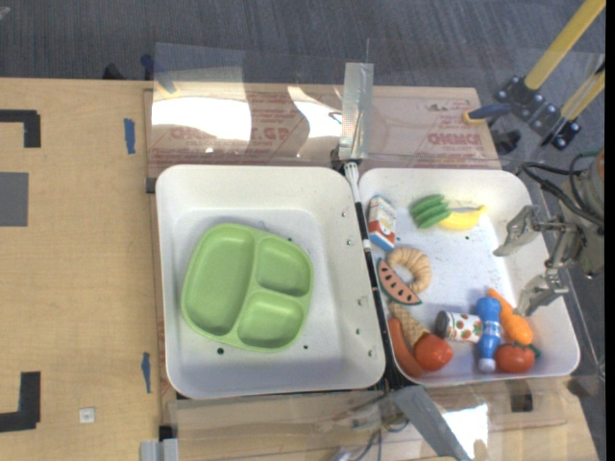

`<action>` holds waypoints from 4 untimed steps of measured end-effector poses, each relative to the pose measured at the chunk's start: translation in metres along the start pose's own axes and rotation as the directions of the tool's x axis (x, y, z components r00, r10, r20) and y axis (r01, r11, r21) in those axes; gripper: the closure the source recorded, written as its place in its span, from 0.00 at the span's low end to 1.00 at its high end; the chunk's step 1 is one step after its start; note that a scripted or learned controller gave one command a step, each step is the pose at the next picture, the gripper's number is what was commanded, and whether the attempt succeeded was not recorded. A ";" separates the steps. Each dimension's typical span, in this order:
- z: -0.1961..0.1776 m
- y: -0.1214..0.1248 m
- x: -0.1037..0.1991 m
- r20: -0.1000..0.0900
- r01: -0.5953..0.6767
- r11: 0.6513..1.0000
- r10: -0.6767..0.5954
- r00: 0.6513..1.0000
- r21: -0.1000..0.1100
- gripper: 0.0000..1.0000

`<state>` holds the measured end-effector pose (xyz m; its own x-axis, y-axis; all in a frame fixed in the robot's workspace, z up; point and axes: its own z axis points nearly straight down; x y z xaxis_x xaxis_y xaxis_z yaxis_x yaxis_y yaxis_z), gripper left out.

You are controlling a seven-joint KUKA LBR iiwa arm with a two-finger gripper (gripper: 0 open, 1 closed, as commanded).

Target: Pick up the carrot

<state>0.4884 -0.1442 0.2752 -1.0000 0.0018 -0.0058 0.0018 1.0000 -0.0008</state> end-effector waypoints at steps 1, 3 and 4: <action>0.181 -0.050 0.000 -0.001 -0.107 0.994 0.107 0.994 0.000 0.00; 0.131 -0.013 0.007 0.002 -0.228 0.974 0.228 0.974 0.000 1.00; 0.090 0.084 -0.009 0.000 -0.572 0.820 0.572 0.820 -0.003 1.00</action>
<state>0.4982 -0.0600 0.1856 -0.8192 0.5735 -0.0057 0.5735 0.8192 0.0052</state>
